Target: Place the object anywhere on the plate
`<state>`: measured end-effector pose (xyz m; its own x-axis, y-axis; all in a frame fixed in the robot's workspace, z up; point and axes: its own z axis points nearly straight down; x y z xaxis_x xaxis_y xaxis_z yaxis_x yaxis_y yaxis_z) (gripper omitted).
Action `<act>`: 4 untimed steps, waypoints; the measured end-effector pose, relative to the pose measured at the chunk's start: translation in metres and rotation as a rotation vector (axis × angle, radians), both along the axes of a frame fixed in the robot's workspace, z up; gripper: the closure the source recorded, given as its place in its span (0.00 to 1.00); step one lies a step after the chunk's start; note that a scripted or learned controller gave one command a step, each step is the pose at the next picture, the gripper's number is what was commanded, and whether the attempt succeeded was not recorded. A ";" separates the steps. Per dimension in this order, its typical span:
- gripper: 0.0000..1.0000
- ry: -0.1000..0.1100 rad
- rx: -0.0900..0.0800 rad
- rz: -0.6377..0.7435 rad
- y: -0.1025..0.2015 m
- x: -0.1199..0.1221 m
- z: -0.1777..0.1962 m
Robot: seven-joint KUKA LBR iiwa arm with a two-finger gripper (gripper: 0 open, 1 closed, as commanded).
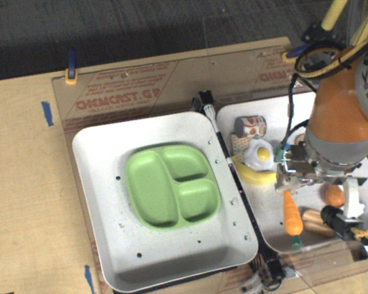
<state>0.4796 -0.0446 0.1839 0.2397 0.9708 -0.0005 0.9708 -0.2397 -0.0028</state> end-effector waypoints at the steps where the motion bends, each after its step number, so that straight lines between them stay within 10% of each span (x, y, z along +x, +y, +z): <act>1: 1.00 -0.005 0.002 -0.169 0.064 0.044 0.122; 2: 1.00 -0.003 0.001 -0.085 0.134 0.085 0.160; 3: 1.00 0.008 -0.004 -0.264 0.160 0.118 0.105; 4: 0.00 0.005 -0.003 -0.263 0.160 0.118 0.106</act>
